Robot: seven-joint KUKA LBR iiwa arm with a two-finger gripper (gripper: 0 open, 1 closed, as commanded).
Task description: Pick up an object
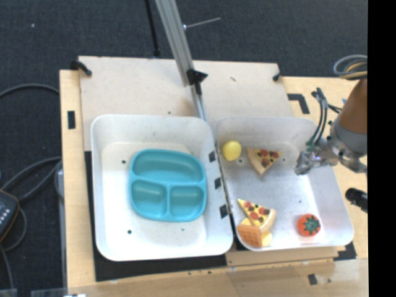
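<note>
The hand (305, 164) hovers over the right bin (322, 197); its grip cannot be told. Nearest, just left, lies a pizza slice (263, 159), then a yellow ball (231, 150). Farther off, a tomato (309, 225), another pizza slice (257, 213) and a blue divided tray (167, 185).

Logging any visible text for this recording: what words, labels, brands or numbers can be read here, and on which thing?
None can be read.
Blue divided tray: plain, no label.
Pizza slices: printed toppings only, no lettering.
White bins: unmarked.
Dark device at the left edge: small light marks, too blurred to read.
</note>
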